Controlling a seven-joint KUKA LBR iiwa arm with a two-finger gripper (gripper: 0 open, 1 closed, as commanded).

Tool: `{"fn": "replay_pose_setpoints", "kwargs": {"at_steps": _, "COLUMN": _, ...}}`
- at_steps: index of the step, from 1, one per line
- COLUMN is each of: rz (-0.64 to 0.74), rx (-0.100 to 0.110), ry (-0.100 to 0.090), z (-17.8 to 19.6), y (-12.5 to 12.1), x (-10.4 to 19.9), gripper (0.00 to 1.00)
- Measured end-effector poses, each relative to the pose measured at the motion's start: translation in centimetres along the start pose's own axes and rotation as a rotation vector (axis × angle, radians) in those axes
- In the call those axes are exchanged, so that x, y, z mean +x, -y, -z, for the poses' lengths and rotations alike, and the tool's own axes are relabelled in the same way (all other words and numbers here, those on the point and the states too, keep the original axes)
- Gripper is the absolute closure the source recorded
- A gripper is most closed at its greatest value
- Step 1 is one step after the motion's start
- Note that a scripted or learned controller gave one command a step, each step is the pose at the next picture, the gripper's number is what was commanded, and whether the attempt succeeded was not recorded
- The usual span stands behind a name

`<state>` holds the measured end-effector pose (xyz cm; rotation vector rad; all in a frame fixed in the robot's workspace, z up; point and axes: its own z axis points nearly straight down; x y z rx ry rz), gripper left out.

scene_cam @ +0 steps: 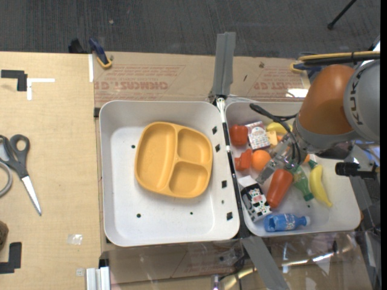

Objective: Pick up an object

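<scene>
the claw (279, 162) sits low in the right bin (344, 219) among toys, touching the carrot (279, 187) near the bin's middle, its grip state impossible to tell.

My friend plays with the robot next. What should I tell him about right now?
Tool: low in the right bin, in among the toys; whether it is open or shut can't be seen.
Things: orange ball, red carrot-like toy, banana and blue bottle lie in the right bin. The yellow divided plate sits in the left bin.
Done: nothing visibly picked up.
Left: grab one object and lift it.
</scene>
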<state>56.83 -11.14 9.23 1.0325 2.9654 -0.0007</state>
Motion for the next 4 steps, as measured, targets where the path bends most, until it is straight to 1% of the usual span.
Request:
{"fn": "replay_pose_setpoints", "kwargs": {"at_steps": 1, "rz": -0.106, "rx": 0.001, "ry": 0.006, "z": 0.1, "y": 1.0, "x": 2.3, "gripper": 0.0}}
{"fn": "replay_pose_setpoints", "kwargs": {"at_steps": 2, "rz": -0.171, "rx": 0.0, "ry": 0.003, "z": 0.1, "y": -4.8, "x": -4.3, "gripper": 0.0}}
{"fn": "replay_pose_setpoints", "kwargs": {"at_steps": 3, "rz": -0.168, "rx": 0.001, "ry": 0.009, "z": 1.1, "y": -4.8, "x": -4.4, "gripper": 1.0}}
{"fn": "replay_pose_setpoints", "kwargs": {"at_steps": 4, "rz": -0.4, "rx": 0.001, "ry": 0.001, "z": 13.9, "y": -8.4, "x": -0.3, "gripper": 1.0}}
